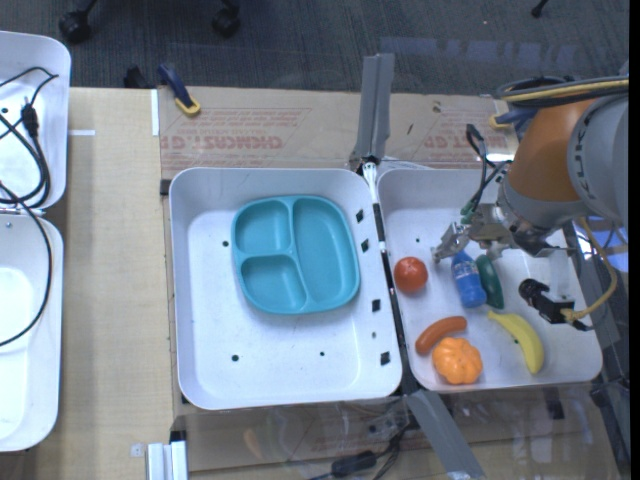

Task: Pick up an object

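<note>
**Q:** What lies in the two bins on the worktop [110, 268]?

**A:** The left bin [200, 368] holds a teal divided plate [296, 254], lying flat in its far half. The right bin [400, 208] holds six small items: a red tomato [410, 275] near the dividing wall; a blue bottle [467, 279] and a green item [491, 281] side by side at the middle; an orange sausage [440, 333] and an orange fruit [458, 361] at the near edge, touching; and a yellow banana [522, 340] to their right.

**Q:** Where is the gripper [462, 236], and what is its state?

**A:** The arm [560, 158] enters from the right, and the gripper sits low over the far middle of the right bin. The fingers appear somewhat parted, with nothing seen between them.

**Q:** How does the bottle lie relative to the fingers?

**A:** The bottle lies just on the near side of the fingers, its far end right at their tips; whether they touch cannot be told. The green item sits just right of the bottle, and the tomato lies to the left, apart from the fingers.
</note>
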Action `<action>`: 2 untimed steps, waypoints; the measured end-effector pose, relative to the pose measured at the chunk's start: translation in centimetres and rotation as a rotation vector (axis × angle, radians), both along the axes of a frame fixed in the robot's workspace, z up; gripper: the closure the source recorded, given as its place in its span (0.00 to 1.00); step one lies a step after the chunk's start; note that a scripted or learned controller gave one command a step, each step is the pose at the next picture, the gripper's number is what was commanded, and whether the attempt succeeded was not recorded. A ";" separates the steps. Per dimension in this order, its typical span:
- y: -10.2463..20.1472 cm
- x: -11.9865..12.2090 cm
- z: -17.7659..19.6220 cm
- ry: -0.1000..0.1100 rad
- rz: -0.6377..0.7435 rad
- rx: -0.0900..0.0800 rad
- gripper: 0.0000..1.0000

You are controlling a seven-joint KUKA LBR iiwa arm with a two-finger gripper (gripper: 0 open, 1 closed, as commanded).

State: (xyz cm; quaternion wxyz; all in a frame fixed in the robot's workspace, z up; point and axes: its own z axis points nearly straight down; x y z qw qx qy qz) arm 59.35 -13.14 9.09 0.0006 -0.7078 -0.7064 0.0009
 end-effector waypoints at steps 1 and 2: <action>-0.2 0.0 0.9 0.001 -0.003 0.000 1.00; 6.2 2.7 13.9 -0.002 0.005 -0.001 1.00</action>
